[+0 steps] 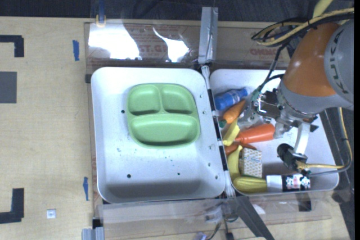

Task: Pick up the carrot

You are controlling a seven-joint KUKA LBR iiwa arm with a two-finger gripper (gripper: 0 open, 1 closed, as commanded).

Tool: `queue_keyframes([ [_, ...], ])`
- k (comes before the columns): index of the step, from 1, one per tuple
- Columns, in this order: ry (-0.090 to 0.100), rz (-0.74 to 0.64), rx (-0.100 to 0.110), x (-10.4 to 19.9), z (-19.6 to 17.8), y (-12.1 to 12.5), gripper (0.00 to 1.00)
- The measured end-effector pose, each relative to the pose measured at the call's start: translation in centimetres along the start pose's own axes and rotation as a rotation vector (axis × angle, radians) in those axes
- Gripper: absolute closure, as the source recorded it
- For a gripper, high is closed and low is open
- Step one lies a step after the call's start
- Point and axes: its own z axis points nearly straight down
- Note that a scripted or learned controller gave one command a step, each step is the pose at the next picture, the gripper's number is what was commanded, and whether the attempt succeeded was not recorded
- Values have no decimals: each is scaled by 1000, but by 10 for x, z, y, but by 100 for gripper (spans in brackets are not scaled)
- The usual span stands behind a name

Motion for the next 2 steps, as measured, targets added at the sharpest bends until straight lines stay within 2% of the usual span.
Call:
queue_keyframes([
  [1, 0, -33, 3, -43, 28, 2, 0],
  [2, 1, -125, 3, -76, 46, -4, 0],
])
